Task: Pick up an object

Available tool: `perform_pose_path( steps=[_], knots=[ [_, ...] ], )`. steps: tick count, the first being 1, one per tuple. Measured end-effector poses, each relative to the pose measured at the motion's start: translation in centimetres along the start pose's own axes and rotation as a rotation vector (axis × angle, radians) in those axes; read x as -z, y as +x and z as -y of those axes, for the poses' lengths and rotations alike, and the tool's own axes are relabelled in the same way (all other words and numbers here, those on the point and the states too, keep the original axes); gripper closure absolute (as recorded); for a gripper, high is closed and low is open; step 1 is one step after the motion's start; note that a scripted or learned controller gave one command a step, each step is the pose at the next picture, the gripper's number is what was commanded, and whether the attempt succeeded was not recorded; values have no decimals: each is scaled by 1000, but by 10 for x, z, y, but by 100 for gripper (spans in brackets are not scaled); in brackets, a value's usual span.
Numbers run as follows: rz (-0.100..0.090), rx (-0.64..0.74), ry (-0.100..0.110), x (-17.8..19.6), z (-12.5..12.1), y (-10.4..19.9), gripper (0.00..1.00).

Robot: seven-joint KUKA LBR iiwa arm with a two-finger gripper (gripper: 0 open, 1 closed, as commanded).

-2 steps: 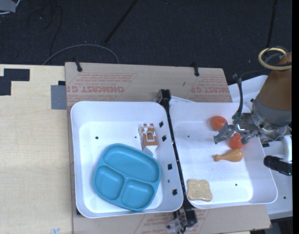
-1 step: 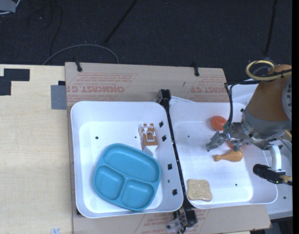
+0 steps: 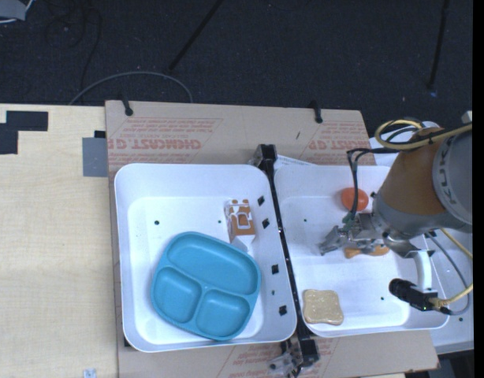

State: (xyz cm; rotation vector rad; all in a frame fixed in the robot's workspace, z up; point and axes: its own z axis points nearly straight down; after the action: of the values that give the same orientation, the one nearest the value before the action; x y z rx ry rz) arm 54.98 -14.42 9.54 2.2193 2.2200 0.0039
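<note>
Gripper (image 3: 336, 241) low in right bin (image 3: 305, 305), w/ orange piece (image 3: 357, 251) just behind; grip state can't tell.

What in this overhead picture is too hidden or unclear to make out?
- Pincer: blurred and small, so its grip is unreadable.
- Small orange item beneath the pincer: mostly covered by the arm.
- Round orange-red object in the right white bin: partly behind the arm's cable.
- Small orange-and-white toy: too small to identify.

Arm (image 3: 455, 179): grey casing, orange band above wrist; gripper (image 3: 336, 241) grey metal; yellow/black cables behind.
</note>
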Motion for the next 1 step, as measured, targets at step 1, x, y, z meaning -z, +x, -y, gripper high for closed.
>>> perform_pose_path(
  steps=[1],
  knots=[
    [3, -5, -1, 14, -1, -3, 100]
  ],
)
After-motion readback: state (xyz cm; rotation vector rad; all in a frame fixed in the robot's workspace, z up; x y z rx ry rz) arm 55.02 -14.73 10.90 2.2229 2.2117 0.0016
